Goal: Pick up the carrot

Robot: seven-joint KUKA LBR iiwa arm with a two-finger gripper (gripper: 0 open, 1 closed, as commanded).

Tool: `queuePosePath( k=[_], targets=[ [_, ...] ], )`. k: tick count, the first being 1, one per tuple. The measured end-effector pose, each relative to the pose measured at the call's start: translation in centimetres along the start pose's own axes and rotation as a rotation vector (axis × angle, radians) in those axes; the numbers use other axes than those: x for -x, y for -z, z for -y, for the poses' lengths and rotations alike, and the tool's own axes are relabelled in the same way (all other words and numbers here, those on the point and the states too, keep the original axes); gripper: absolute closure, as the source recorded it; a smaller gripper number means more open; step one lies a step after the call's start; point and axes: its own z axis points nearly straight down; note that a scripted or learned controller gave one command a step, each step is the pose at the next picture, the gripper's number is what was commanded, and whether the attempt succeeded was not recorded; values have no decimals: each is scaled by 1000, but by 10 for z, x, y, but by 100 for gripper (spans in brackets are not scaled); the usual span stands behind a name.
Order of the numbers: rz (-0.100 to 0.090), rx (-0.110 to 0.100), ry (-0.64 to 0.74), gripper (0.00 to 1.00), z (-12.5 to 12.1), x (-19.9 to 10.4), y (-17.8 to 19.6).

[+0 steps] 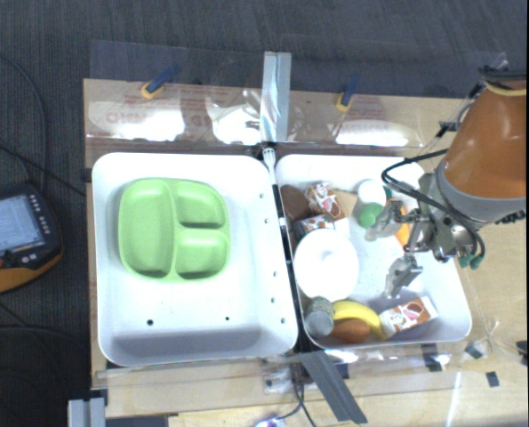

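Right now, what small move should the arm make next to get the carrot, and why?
Probably lower a little and close: the gripper sits open above the carrot in the right bin, orange showing between its fingers, not yet gripped.

The arm (491,149) reaches in from the right, its orange band uppermost above the grey wrist. The wrist angles down and leftward. The pincer (394,249) points left, its two fingers spread apart, one finger (380,221) farther up, the other nearer the front.
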Motion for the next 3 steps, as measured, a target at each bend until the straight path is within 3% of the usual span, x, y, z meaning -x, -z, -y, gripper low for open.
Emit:
queuePosePath(
  k=[1,2,3],
  targets=[
    [1,0,-169,0,46,53,-19],
    [21,-6,-44,0,53,120,-132],
    [14,-4,-65,0,56,91,-150]
  ],
)
